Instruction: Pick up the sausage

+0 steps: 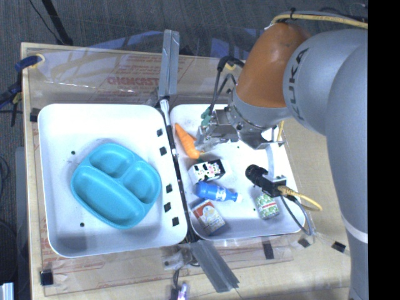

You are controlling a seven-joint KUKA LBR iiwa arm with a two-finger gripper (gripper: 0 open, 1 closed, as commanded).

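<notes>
Orange band and grey wrist hang low over the right bin [284,167], gripper [209,132] near its upper left corner; no pick shows yet.

How its tip stands cannot be told, and I cannot pick out a sausage for certain. An orange carrot-like piece [186,141] lies just beside the tip; a blue bottle [215,192], patterned box [208,169] and small packets crowd below. At frame left sits a blue divided plate [115,183].

Tray [115,185] in left bin [56,124]; carrot [186,140], perhaps bottle [215,193], in right bin [289,224].
</notes>
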